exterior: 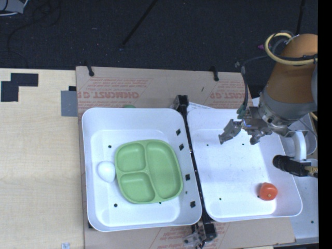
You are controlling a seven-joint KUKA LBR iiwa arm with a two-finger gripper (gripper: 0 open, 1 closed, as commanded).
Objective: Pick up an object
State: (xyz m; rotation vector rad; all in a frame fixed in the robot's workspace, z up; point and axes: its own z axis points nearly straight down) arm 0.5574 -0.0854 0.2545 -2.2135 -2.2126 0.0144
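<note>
My gripper [241, 136] hangs over the upper middle of the right bin [236, 204], its two fingers spread apart and open with nothing between them. A small orange-red round object [267, 191] lies near the right bin's front right corner, well below and to the right of the gripper. In the left bin [98, 123] a green divided plate [148, 170] lies flat, and a white egg-shaped object [106, 170] rests against its left edge.
A black divider [190, 160] runs between the two bins. Both bins sit on a cardboard sheet [155, 90] on a pale wooden bench [36, 165]. The arm's grey and orange body [293, 71] fills the upper right.
</note>
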